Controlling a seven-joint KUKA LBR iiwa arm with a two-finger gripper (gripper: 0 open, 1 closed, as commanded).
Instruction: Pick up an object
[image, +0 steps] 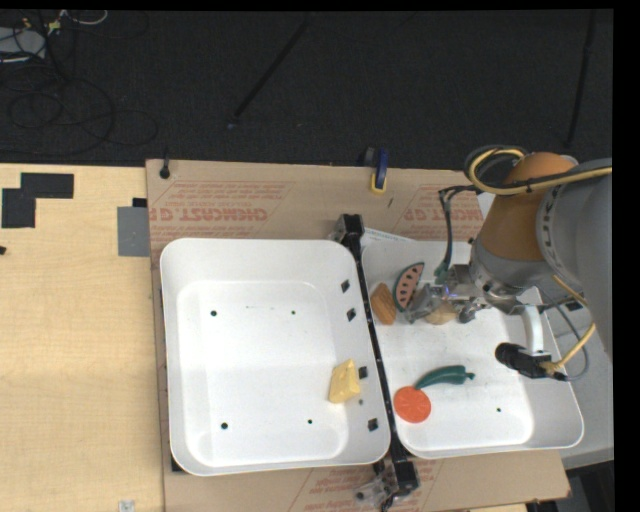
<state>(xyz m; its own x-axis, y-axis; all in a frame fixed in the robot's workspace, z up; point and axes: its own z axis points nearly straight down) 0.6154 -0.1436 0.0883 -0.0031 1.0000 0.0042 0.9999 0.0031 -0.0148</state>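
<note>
My gripper (441, 303) hangs low over the upper middle of the right bin (540, 425), at the end of the grey arm with the orange band (520, 215). A small tan thing (441, 317) lies right under it, partly hidden, and whether it is gripped cannot be made out. A brown bread-like piece (383, 302) and a watermelon slice (408, 285) sit just left of the gripper. Further toward the front lie a green pepper-like piece (445, 377) and an orange-red round piece (412, 404).
The left bin (190, 300) holds a yellow wedge (345, 383) near its right wall. A black divider strip with clips (365, 330) runs between the bins. Cables and a black fitting (527, 360) hang off the arm over the right bin's right side.
</note>
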